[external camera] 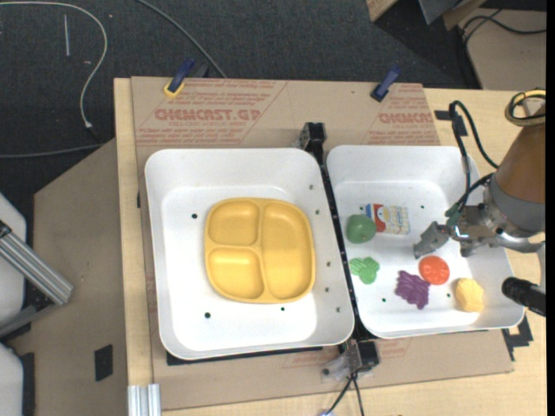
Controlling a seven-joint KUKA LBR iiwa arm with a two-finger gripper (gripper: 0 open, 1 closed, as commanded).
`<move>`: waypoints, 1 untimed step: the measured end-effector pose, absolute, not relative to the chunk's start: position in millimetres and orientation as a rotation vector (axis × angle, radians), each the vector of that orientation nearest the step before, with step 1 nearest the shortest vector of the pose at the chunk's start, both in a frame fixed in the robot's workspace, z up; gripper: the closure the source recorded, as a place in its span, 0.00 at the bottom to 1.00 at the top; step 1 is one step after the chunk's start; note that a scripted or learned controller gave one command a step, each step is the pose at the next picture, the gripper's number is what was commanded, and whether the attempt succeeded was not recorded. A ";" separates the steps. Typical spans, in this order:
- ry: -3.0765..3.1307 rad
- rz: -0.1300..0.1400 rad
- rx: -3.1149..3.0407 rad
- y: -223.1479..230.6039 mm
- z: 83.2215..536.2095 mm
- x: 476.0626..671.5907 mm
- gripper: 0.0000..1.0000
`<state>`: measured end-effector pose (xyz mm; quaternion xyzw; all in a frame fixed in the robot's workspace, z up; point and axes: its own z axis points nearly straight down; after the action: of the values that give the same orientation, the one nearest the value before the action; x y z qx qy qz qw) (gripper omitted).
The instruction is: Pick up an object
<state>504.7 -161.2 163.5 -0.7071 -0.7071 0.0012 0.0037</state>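
Nearest the lens, a black clip (360,354) sits at the front edge where the two white bins meet, with a cable trailing off below it. Both bins rest on a cardboard sheet (217,115) clamped by blue clips (179,78) to the pale wooden counter (78,250); dark carpet (260,24) with a thin white cord lies beyond. Inside the left bin (173,258) lies a yellow divided plate (259,250).

Within the right bin (381,163) are a green ball (361,228), a white carton with red and blue print (388,218), a green leafy toy (365,269), purple toy grapes (414,288), an orange-red round toy (434,270) and a yellow lumpy toy (469,295). From the right, the gripper (451,235) hangs low over this bin, just above the orange-red toy; whether the jaws are released or clenched cannot be told, and nothing is visibly between them.
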 end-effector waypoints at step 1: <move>-2.215 0.004 -2.216 -157.1 113.5 494.3 0.00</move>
<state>494.3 -157.1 113.5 -0.7071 -0.7071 0.0013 0.0042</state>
